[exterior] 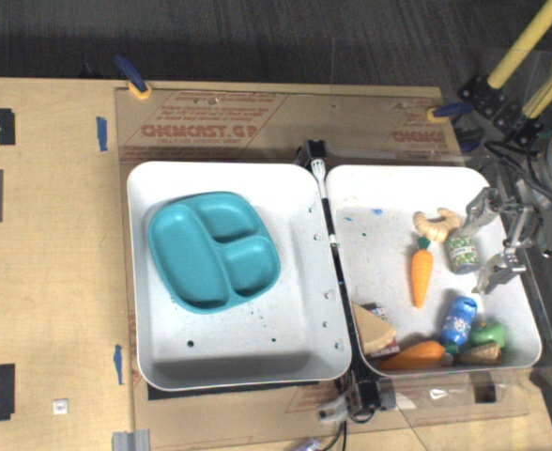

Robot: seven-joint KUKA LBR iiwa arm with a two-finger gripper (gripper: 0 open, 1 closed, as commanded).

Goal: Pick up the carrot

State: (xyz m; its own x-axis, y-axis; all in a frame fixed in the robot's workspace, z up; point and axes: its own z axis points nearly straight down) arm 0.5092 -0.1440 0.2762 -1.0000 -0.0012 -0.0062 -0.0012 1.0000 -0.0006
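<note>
Lying in rt bin [370, 191], carrot [421, 274], jaws [493, 242] open w/ nothing held, just beside.

Claw [491, 242] low at right side, fingers spread apart

Orange carrot [421, 273], green tip up, lies lengthwise mid right bin [389, 191].
</note>
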